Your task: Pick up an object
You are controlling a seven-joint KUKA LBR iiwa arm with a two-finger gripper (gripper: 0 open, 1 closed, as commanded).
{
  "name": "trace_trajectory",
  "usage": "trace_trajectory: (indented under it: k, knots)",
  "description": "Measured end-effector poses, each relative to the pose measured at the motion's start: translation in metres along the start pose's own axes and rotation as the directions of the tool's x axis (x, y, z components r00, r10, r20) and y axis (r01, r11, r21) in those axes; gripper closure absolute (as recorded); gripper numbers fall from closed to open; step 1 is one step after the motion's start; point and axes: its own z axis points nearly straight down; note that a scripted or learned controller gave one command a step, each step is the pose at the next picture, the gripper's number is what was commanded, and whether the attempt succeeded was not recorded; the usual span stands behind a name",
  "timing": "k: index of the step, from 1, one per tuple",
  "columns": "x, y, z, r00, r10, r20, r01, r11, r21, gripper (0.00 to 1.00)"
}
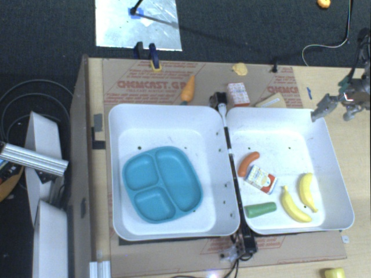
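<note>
Pincer (335,108) sits at the right edge, above the top right corner of the right bin (324,138). Its 2 fingers look spread apart, with nothing between them. It is well away from the toys.

In the right bin lie 2 yellow bananas (302,198) near the right wall, side by side. A small red and white box (260,179) lies in the middle, just under an orange sausage (248,161). A green pickle (260,209) lies near the front wall.

The left bin (124,126) holds a blue tray (162,183) with 3 parts. Behind the bins, a carrot (188,88) lies on the bench.
</note>
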Motion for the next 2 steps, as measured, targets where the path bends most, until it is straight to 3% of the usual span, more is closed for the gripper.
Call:
trace_trajectory:
  k: [1,2]
  knots:
    - [-0.018,-0.062,0.112,1.000,0.012,-0.009,-0.011,0.999,0.032,0.00]
    - [-0.006,-0.084,0.225,1.000,0.009,-0.008,-0.009,1.000,0.024,0.00]
